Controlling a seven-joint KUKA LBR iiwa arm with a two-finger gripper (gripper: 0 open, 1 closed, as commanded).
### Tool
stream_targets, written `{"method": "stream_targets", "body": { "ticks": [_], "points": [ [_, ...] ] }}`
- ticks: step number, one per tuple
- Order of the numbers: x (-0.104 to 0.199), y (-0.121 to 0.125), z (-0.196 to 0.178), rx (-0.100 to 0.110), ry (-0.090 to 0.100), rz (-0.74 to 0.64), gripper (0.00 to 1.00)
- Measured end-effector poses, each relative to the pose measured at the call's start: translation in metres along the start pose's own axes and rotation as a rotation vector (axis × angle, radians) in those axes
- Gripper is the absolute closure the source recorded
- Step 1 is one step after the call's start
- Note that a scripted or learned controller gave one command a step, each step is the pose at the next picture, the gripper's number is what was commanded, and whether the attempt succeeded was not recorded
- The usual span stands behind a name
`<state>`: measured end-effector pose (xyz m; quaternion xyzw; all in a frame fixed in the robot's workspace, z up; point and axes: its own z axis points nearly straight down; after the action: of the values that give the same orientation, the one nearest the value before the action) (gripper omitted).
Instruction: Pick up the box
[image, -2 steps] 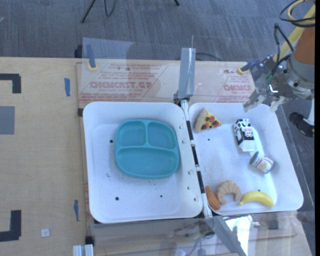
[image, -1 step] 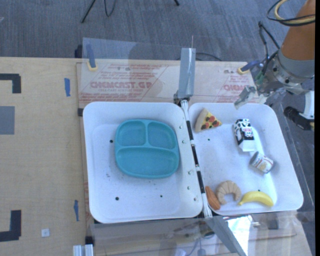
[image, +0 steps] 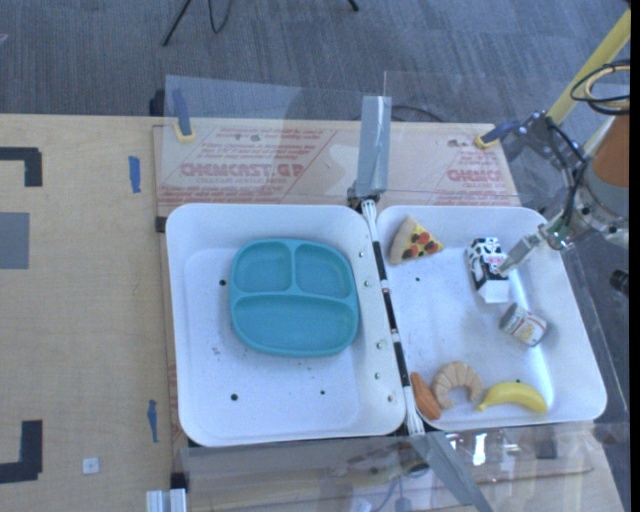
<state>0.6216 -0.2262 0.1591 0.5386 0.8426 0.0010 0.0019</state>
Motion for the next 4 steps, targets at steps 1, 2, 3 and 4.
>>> {"method": "stream_targets", "body": {
  "ticks": [1, 2, 3, 4],
  "points": [
    [0.007, -0.016, -0.139, -0.003, -0.004, -0.054, 0.0],
    [0.051, -0.111, -0.206, -0.001, -0.003, -0.184, 0.0],
    [0.068, -0.104, -0.266, -0.003, -0.007, -0.364, 0.0],
    [0.068, -0.104, -0.266, -0.003, -0.007, -0.364, 0.0]
  ]
}}
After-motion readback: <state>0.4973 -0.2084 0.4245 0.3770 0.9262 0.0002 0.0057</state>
